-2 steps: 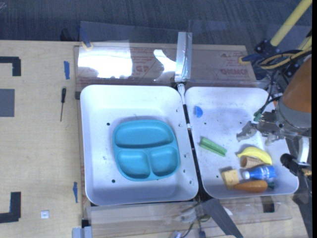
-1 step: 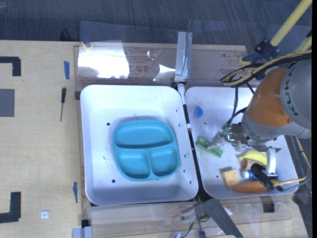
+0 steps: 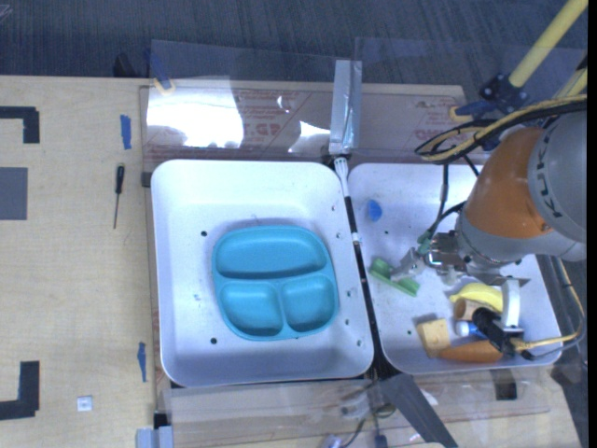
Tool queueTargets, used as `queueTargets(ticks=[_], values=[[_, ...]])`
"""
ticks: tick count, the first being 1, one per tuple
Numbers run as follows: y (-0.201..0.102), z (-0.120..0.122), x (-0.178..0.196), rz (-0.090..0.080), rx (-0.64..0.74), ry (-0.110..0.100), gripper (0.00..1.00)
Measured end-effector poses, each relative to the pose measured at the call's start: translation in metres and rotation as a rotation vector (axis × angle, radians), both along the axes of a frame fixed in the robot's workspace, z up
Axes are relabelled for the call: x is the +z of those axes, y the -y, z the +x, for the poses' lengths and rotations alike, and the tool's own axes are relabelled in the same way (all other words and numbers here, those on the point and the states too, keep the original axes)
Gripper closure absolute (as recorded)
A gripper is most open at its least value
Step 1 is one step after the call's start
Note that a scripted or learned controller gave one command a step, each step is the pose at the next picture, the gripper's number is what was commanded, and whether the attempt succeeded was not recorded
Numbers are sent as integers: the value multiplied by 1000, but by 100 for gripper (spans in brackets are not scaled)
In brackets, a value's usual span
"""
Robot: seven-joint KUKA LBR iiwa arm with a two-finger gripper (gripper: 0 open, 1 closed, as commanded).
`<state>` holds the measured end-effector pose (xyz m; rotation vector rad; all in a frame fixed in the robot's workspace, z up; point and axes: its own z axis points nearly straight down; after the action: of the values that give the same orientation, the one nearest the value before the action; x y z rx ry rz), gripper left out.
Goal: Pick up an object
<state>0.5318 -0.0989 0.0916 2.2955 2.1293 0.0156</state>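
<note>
Camera view: gripper (image 3: 410, 267) hangs low inside the right bin (image 3: 401, 189), just beside the green piece (image 3: 393, 277), positioned for a grasp; whether it grips cannot be told. Yellow object (image 3: 478, 296) and brown block (image 3: 433, 334) lie nearer the bin's front edge, untouched.

Arm (image 3: 550, 185) cut off at rt edge, end effector (image 3: 420, 258) fingers indistinct (too small)
</note>
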Motion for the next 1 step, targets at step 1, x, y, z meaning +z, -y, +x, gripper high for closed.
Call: queueTargets(ticks=[1], values=[[23,-52,56,1,-16,-13,0]])
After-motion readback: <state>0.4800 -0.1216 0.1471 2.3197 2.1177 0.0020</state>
